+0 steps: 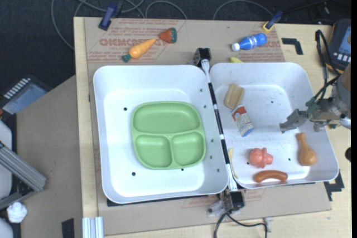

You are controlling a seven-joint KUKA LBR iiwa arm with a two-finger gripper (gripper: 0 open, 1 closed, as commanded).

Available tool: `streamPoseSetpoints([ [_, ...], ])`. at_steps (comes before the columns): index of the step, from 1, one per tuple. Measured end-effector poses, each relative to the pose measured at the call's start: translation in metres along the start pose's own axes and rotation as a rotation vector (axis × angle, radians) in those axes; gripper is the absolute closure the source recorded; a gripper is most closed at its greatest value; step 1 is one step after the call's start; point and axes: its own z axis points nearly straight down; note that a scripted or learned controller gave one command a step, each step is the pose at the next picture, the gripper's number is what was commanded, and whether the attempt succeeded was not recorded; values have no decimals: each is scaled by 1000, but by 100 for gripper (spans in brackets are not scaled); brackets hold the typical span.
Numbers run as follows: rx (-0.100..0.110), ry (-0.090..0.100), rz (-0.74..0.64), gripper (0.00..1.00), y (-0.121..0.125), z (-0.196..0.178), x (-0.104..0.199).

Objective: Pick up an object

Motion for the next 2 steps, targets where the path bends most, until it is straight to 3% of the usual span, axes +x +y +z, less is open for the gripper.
streamPoseSetpoints([
  [1, 2, 1, -1, 0, -10, 73, 60],
  [2, 1, 1, -1, 0, -10, 122, 80],
])
